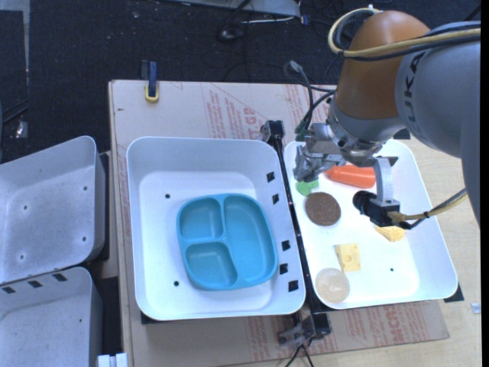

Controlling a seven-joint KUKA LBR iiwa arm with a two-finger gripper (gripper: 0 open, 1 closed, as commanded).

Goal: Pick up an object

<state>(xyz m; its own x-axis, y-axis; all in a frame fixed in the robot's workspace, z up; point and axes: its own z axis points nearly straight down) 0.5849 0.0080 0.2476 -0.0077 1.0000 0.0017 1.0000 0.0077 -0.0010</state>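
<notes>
From the overhead camera, I read two white bins side by side on the tabletop (pixel 199 98). Left bin (pixel 153 167): one blue divided plate (pixel 226 241), three compartments, lying flat near the centre. Right bin (pixel 428 258): several small objects. An orange carrot-shaped piece (pixel 353 176) lies toward the far end, partly covered by the arm. A brown round disc (pixel 323 209) sits just below it. A yellow cheese-like block (pixel 349 257) and a pale round piece (pixel 332 284) lie nearer the front edge. A small yellow wedge (pixel 393 234) rests to the right, beside a black fitting on the arm. A green item (pixel 307 185), possibly a toy vegetable, shows at the bin's left wall. The hand (pixel 315 159) hangs over the far left corner of the right bin, directly above the green item. I cannot tell whether it is released or clenched; the wrist body hides it.
</notes>
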